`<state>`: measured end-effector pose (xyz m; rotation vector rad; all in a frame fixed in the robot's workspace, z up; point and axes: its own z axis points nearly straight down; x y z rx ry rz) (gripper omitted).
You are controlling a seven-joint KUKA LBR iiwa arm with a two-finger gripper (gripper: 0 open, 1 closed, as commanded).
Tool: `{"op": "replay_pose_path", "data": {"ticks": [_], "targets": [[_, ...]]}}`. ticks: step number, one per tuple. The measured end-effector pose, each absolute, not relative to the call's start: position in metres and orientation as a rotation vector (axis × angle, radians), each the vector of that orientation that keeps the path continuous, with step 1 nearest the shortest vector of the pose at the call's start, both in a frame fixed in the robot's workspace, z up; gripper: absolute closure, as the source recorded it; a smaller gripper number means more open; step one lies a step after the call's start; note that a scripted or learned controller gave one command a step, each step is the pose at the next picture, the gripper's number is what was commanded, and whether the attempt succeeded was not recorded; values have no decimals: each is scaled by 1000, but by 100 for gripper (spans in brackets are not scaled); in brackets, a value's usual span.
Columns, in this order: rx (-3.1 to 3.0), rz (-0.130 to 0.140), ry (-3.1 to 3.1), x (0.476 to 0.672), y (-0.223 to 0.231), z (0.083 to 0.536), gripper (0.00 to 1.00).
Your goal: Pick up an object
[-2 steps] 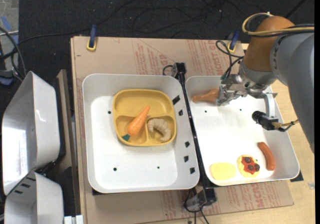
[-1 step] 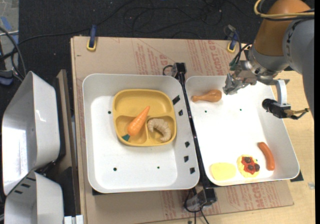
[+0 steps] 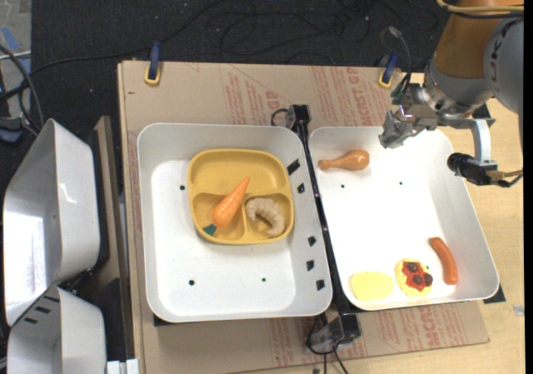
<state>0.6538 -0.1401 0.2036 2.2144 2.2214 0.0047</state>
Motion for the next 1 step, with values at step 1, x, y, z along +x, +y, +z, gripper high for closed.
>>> {"op": "replay_pose_path", "data": {"ticks": [1], "targets": [[2214,3,2230,641,-89,218,100]]}}
